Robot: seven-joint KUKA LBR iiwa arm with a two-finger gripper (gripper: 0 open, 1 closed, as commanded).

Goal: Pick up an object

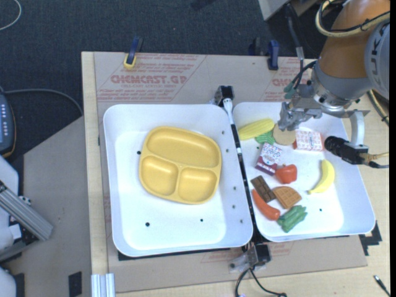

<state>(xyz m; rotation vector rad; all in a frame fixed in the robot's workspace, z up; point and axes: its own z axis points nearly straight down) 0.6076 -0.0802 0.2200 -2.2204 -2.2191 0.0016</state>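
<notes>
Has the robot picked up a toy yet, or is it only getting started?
Not yet, as far as I can see. The gripper is down in the right bin, at its far side next to the corn. The banana, tomato and other toys lie in that bin. The yellow tray sits in the left bin. Grabbing and lifting are left.

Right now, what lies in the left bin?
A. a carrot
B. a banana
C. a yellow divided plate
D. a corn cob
C: the yellow plate, with three compartments, sits in the left bin; the banana, corn and carrot all lie in the right bin.
</notes>
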